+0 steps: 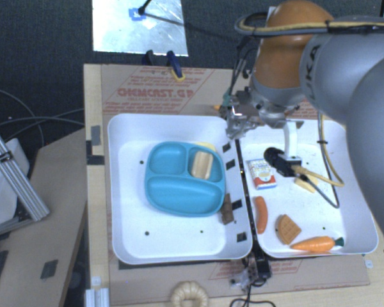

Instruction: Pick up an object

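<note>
the gripper [235, 128] sits over the far end of the divide between the two bins, above their adjoining rims. its open or closed state cannot be determined from the camera view, and nothing is seen held in it.

left bin [125, 171]: a blue divided plate [179, 190] with a tan block [201, 165] in its far right compartment. a small brown piece [227, 211] lies just beside the plate's near right edge.

right bin [352, 190]: a small red and white carton [263, 174] near the divide; its print is too small to read. nearer lie an orange sausage shape [261, 214], a tan cracker [287, 229] and a carrot [315, 244] along the near rim. all are apart from the gripper.

the bins rest on a cardboard sheet [198, 82] on the tabletop, printed in red "chemcast gp".
</note>
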Available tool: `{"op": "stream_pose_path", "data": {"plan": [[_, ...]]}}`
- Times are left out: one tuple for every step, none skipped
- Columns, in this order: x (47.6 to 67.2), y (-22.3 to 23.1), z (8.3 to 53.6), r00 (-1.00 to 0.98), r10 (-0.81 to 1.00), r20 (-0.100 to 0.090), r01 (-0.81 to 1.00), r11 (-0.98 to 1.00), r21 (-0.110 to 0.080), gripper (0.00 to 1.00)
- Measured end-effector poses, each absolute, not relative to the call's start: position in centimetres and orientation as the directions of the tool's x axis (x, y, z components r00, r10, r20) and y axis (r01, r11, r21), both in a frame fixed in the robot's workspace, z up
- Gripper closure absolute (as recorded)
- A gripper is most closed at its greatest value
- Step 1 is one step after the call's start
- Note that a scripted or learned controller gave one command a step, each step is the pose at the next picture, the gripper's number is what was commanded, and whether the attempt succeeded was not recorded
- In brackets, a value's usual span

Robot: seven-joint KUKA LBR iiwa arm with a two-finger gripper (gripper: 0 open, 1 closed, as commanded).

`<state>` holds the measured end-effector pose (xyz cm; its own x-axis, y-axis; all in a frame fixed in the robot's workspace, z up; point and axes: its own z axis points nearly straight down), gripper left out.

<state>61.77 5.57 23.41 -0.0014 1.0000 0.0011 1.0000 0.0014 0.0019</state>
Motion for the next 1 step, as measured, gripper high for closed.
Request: {"op": "stream_pose_path", "data": {"plan": [[61.93,5.70,23.30,-0.004,1.000,0.001,1.000,0.004,0.002,1.00]]}}
